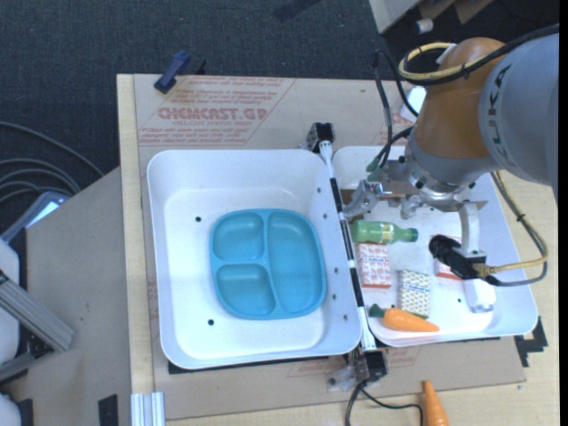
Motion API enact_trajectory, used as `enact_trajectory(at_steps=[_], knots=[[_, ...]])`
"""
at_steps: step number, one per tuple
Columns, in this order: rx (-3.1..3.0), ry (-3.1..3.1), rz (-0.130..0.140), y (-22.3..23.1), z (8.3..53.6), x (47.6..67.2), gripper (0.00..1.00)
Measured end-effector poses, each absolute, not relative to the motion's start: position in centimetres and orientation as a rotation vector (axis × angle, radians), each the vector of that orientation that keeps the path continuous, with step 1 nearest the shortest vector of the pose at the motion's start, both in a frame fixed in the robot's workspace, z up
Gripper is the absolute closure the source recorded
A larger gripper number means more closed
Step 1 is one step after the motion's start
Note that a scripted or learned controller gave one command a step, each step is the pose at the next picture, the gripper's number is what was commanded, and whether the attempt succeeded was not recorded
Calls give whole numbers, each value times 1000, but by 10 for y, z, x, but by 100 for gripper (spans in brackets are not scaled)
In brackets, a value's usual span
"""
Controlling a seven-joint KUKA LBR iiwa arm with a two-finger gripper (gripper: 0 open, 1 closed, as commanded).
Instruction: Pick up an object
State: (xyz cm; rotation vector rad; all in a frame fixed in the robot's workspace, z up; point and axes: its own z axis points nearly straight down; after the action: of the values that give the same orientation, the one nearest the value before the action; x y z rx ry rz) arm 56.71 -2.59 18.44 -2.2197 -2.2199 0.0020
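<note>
My gripper hangs over the back left part of the right bin, with its fingers spread apart and nothing between them. Just in front of it lies a green bottle on its side, close to the bin's left wall. Nearer the front lie a red and white packet, a patterned packet and an orange carrot. The arm hides the back of this bin.
The left bin holds a blue divided plate. A small white item lies at the right bin's right side. A blue object rests on the bench's back left corner, and an orange item lies outside the bins at the front.
</note>
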Motion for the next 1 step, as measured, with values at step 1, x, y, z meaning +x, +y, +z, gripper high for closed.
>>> enact_trajectory(at_steps=[1], knots=[[-2220,-2220,2,-39,185,566,0]])
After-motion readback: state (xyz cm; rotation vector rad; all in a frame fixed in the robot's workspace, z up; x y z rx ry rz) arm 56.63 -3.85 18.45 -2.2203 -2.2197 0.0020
